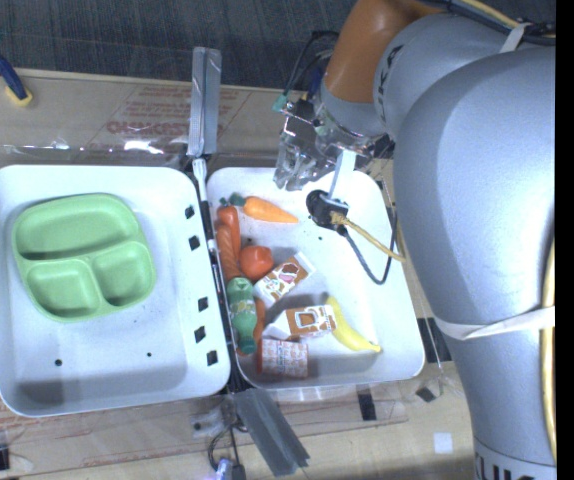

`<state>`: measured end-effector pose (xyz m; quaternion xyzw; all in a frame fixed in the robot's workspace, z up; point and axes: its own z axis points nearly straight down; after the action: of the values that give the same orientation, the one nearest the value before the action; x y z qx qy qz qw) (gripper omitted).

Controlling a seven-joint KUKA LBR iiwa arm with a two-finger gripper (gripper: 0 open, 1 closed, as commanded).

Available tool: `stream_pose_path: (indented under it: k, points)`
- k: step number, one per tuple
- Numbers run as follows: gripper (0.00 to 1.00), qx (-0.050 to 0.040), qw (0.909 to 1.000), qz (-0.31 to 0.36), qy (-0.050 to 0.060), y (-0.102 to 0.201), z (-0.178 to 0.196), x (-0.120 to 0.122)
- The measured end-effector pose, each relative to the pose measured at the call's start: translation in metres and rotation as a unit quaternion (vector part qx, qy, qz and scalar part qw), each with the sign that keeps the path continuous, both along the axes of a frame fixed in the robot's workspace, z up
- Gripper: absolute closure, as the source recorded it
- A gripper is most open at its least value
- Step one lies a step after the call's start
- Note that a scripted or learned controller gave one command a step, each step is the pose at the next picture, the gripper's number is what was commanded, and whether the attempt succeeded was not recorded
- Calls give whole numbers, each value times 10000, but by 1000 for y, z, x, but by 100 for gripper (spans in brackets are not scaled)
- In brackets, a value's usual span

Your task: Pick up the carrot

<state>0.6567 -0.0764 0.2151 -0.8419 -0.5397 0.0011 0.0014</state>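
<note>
Wooden bench (87, 108) bearing two white bins. Left bin (27, 368): holding a green divided plate (82, 253). Right bin (392, 353): holding toy foods crowded against its left wall. Carrot (267, 209): lying near the bin's upper rim, just beside a sausage (228, 243) and above a tomato (256, 261). Gripper (297, 168): hanging above the upper rim, just up and right of the carrot, carrying nothing; how far it is parted cannot be told. Risk: a finger catching the rim or nudging the sausage. Open room is lying right of the carrot.
</note>
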Motion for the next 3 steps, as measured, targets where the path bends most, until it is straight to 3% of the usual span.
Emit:
stream_pose_path:
  k: [1, 2, 3]
  points:
    - [0, -18, 9998, 160, -82, -16, -104, 4]
    - [0, -71, 9555, 2947, -65, -30, -107, 5]
    - [0, -120, 8021, 5970, -99, -36, -106, 9]
